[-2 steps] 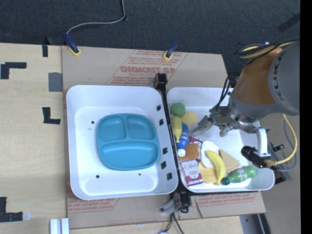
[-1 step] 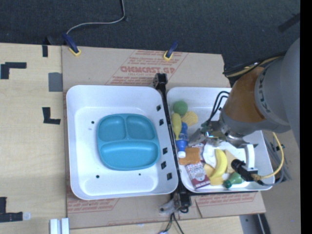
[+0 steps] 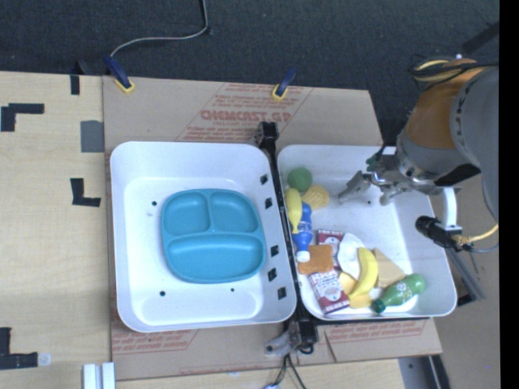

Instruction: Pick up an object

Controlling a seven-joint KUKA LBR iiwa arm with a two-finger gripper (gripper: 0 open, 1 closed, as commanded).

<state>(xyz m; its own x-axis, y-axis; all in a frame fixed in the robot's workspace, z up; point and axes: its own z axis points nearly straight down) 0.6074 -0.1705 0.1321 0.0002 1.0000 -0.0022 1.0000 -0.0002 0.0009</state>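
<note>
Crowding the right bin (image 3: 422,241), a banana (image 3: 366,272), a green bottle (image 3: 399,293) and small cartons overlap, their labels unreadable. The arm (image 3: 442,132), cut off at the right edge, reaches in, its gripper (image 3: 366,188) spread wide and empty above bare floor near a green ball (image 3: 300,177).

You are looking down at a slant from one fixed camera set high above the table (image 3: 49,217), far enough back to take in both white bins (image 3: 130,168) side by side, the cardboard under them, and the arm (image 3: 454,128) entering from the right edge.
</note>
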